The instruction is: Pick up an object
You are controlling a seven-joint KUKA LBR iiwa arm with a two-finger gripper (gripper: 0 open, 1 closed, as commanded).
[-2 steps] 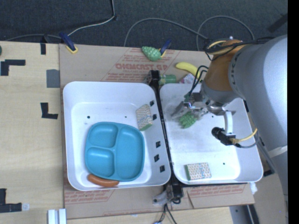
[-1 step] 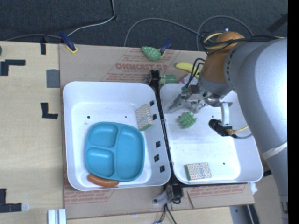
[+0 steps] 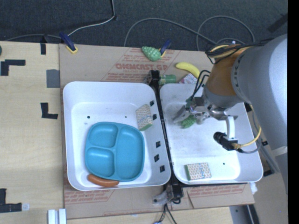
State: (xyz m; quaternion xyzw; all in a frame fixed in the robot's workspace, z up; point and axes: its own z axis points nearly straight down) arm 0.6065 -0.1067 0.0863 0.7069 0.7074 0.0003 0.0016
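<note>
The arm is seen reaching in from the right over the right bin (image 3: 243, 171), and the pincer (image 3: 189, 117) is lowered near that bin's upper left part, just over a small green object (image 3: 188, 123) that lies on the bin floor. Whether the pincer is spread or pressed together cannot be told, because its tip is small and blurred against the object and the wrist covers part of it. The green object appears to rest on the bin floor, touching or just below the pincer tip, so nothing can be said to be held; the pick is judged to be at the approach or closing stage, with the grasp and the lift both left to do. Other candidates are left untouched: a patterned sponge-like pad (image 3: 198, 171) lies near the front of the right bin, well apart from the pincer. In the left bin (image 3: 74, 97) a blue divided plate (image 3: 114, 150) is found, with an orange sausage-shaped item (image 3: 103, 181) at its front edge and a second small patterned block (image 3: 145, 116) near the wall between the bins. On the worktop (image 3: 28, 125) behind the bins, a yellow banana (image 3: 187, 68) and a green knitted-looking toy (image 3: 150, 52) are left outside the reach now taken.
</note>
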